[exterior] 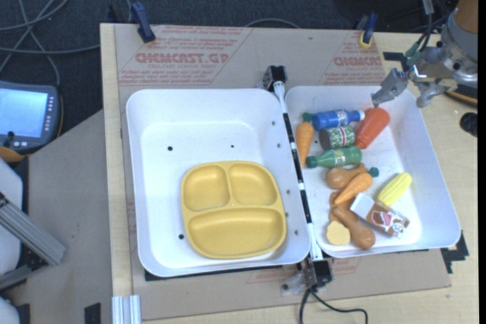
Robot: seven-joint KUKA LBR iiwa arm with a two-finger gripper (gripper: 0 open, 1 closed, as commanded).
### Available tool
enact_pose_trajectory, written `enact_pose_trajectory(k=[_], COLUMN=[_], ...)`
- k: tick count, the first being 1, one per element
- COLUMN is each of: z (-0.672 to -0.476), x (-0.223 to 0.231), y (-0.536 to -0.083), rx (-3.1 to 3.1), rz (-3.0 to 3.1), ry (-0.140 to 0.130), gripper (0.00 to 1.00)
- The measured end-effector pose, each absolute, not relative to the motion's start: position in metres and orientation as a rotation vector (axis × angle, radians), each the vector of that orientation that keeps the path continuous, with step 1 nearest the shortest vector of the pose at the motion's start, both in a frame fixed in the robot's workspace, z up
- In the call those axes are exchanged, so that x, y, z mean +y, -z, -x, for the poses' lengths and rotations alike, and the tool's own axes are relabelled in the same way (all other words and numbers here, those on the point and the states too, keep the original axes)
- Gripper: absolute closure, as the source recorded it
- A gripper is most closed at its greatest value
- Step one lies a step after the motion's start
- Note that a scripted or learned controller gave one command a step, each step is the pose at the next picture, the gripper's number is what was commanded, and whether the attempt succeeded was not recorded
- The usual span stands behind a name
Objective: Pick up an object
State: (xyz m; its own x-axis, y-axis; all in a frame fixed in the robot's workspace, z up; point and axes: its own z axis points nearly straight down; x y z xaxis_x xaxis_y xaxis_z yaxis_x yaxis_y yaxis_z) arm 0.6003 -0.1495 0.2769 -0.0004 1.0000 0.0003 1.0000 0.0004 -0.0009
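Observation:
The right bin [433,163] holds a heap of toy food: a blue bottle [336,118], a red-orange pepper [372,127], a dark can [338,137], a green bottle [338,158], an orange carrot [304,140], a corn cob [393,188] and a brown sausage [355,228]. My gripper [406,91] hovers over the bin's far right corner, just above and right of the pepper. It is open, with nothing between its fingers [386,89].
The left bin [152,125] holds a yellow divided plate [231,209]. A small packet [382,216], a second carrot [353,188] and a potato [339,177] lie near the right bin's front. Clamps [141,20] stand on the bench's far edge.

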Motion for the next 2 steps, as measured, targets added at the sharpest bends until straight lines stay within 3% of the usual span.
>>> enact_pose_trajectory(k=[1, 2], z=[-0.625, -0.636], x=[-0.184, -0.179], y=[-0.179, -0.112], rx=[-2.215, -2.236], rz=[2.220, 2.231], ry=[-0.006, 0.020], gripper=[0.00, 0.00])
